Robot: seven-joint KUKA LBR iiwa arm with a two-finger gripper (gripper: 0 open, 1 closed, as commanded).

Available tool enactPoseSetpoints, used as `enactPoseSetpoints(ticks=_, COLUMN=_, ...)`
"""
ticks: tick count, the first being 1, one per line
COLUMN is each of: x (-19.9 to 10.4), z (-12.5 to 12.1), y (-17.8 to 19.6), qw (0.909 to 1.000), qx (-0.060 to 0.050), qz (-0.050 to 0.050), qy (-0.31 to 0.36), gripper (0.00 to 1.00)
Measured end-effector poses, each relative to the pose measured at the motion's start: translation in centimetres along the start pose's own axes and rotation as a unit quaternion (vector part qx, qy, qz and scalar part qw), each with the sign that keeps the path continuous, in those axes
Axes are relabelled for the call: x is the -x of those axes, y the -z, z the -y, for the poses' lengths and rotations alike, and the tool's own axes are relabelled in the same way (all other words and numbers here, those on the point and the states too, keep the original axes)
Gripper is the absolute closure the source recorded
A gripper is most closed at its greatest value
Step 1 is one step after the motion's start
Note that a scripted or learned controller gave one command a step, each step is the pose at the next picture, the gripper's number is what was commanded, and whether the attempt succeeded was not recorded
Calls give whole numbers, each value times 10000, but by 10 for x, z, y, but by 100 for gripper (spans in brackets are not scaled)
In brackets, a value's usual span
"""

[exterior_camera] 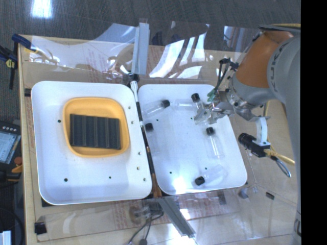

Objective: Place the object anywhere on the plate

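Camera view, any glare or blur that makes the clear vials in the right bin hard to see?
Camera view: glare whitens the right bin floor near its front edge; the clear vials fade into the white, only black caps standing out; reflections streak the clear sheeting behind the bins; no obvious blur.

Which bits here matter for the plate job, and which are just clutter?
Job: yellow plate, capped clear vials in right bin, tool.
Lying about: black ridged insert on the plate, small screen at left edge.

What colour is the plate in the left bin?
The plate is yellow with a dark ribbed centre, seen best in the camera view.
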State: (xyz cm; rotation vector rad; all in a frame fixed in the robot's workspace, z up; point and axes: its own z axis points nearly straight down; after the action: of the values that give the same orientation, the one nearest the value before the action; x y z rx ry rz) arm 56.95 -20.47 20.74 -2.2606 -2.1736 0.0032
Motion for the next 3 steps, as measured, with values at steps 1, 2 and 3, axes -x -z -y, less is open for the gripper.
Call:
enactPoseSetpoints(ticks=1, x=0, z=0, y=0, qw=10000, qx=1, qz=0, qy=1, gripper=0)
enactPoseSetpoints(ticks=2, x=-3, z=-1, y=-25, qw=9890, qx=6, qz=6, qy=1478, gripper=0)
enactPoseSetpoints(ticks=3, x=-15, z=21, y=-6, qw=9544, qx=8, qz=10, qy=2985, gripper=0)
